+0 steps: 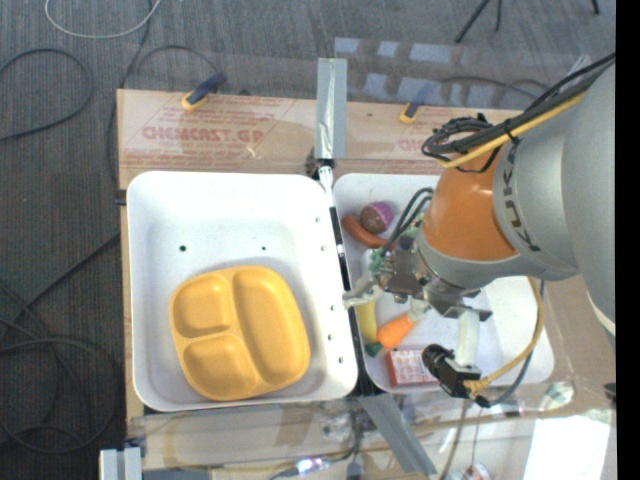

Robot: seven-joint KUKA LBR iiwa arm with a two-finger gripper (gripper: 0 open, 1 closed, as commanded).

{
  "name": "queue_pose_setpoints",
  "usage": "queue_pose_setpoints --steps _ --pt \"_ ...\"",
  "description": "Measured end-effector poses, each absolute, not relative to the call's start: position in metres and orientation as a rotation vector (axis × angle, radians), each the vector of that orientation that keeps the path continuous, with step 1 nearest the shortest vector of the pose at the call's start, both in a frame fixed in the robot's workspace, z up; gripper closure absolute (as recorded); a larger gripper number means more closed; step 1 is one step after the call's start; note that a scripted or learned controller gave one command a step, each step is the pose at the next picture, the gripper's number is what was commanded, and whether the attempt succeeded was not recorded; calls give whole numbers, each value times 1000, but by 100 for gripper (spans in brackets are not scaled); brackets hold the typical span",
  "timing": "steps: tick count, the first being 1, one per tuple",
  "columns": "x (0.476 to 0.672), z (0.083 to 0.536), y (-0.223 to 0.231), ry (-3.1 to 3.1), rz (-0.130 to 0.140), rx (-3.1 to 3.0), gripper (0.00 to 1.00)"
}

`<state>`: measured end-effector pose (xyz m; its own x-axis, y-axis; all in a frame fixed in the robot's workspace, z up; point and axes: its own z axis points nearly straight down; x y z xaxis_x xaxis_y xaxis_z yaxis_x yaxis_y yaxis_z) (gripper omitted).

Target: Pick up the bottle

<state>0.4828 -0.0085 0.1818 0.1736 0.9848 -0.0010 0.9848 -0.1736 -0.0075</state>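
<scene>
Though the arm (470,218) covered much of the right bin (510,313), the likeliest bottle (367,318) could be made out: a slim yellow body hard against that bin's left wall, partway toward its near-left corner. Identification tentative; it was small and partly hidden. Its long axis ran along the wall, far edge to near edge, not across the bin.

Hand (392,290) sat over the left half of the same bin, just beside the bottle's far end and a little toward the bin's centre from it. So the bottle lay on the hand's wall side and slightly closer to the near edge. Could not tell whether the hand was spread or pressed together; the wrist hid it. Nothing seen gripped.

Crowding noted. Orange carrot (397,330) lay slanted just beside the bottle on its inner side, with a small green piece (372,349) by its lower end. Red-and-white packet (405,367) at the near edge. Purple round thing (378,214) and reddish sausage-shaped thing (360,232) toward the far-left corner, apart from the bottle. Left bin (200,218) held a yellow divided plate (240,328), well apart.

Judgement: the coming move turns on a short shift toward the left wall, with the grip set across the bottle's long axis; the wall leaves scant room on one side, the carrot on the other
</scene>
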Motion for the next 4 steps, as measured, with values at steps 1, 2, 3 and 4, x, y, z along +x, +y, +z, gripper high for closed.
queue_pose_setpoints --steps 1,2,3,4 --pt "482 182 23 -1196 13 -2905 0" --pt "483 307 -32 -1459 9 -2784 0" --pt "483 254 -17 -2082 7 -2350 0" --pt "482 182 -56 -2411 6 -2008 0"
